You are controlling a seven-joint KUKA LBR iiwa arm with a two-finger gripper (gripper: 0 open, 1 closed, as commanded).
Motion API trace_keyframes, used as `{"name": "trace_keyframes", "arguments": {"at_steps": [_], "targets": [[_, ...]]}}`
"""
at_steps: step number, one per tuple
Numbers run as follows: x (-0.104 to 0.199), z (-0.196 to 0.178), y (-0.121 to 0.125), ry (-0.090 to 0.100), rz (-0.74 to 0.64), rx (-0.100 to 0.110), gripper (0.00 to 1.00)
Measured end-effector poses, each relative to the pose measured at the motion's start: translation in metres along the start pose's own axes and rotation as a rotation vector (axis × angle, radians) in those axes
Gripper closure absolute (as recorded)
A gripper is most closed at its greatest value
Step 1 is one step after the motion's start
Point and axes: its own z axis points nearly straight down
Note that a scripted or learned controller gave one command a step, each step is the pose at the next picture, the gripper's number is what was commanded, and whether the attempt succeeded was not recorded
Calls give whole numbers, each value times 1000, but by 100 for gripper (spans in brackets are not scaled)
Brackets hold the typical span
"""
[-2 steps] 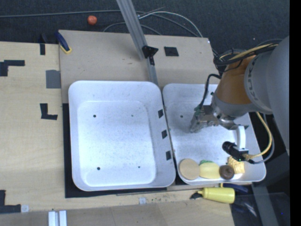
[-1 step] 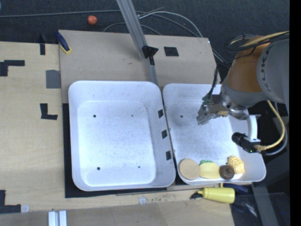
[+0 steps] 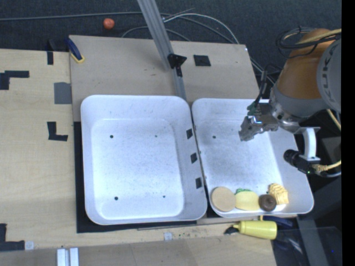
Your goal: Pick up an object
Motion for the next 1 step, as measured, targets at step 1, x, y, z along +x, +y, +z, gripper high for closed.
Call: {"name": "trace_keyframes", "arguments": {"at_steps": [1], "targets": [[0, -35, 1, 0, 0, 1, 100]]}}
